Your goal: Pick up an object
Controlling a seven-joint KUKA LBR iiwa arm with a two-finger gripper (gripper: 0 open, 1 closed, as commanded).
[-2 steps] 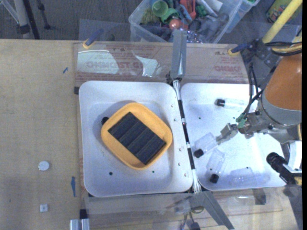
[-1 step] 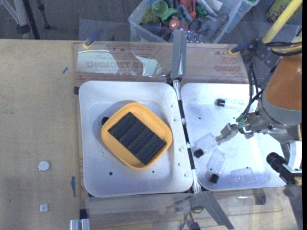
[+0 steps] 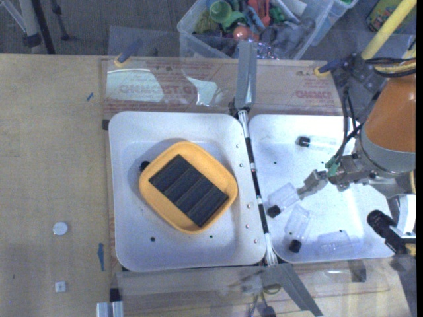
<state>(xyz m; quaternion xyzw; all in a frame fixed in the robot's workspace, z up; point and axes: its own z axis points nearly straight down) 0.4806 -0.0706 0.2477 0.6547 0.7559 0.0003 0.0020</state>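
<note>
A yellow square pad with a black ribbed panel (image 3: 188,187) lies tilted in the left bin (image 3: 125,243). Several clear plastic vials with black caps lie in the right bin (image 3: 277,127): one at the back (image 3: 316,140), one by the divider (image 3: 283,195), one nearer the front (image 3: 297,224), and one at the front right (image 3: 337,243). My gripper (image 3: 309,186) reaches in low from the right, its tip just right of the vial by the divider. Nothing shows held in it.
The grey arm with its orange band (image 3: 393,121) and cables covers the right bin's right side. A clear tub of toys (image 3: 264,12) stands behind the bins. A metal divider (image 3: 246,78) rises between them at the back.
</note>
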